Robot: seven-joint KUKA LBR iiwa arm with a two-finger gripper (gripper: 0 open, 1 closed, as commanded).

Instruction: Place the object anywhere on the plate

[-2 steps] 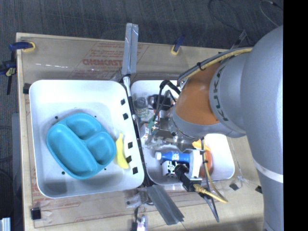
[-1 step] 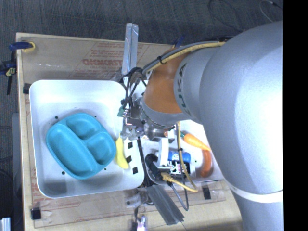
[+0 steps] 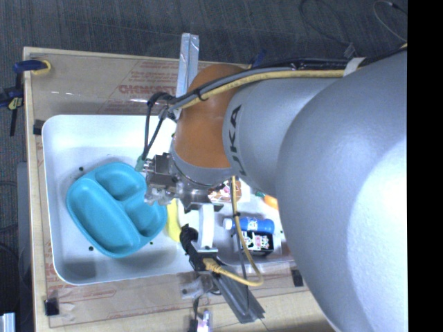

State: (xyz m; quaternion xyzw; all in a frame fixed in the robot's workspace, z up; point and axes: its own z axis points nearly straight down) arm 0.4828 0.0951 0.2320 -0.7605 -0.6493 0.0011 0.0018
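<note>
Camera view | end effector point(image 3: 158, 191) over blue plate's point(image 3: 111, 209) right rim

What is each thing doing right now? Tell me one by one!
Blue plate: lying flat in the left bin, nothing on it.
Left bin: holds the plate.
Arm: reaching over the bins, wrist beside the plate.
Yellow object: beside the plate, mostly hidden.

turquoise blue on the divided plate point(image 3: 114, 209); plain white on the bin point(image 3: 59, 151); grey with 1 orange band on the arm point(image 3: 291, 137); yellow on the cable point(image 3: 291, 73); blue, with a black-and-white printed patch, on the small package point(image 3: 256, 232); tan on the bench point(image 3: 97, 68)
</note>
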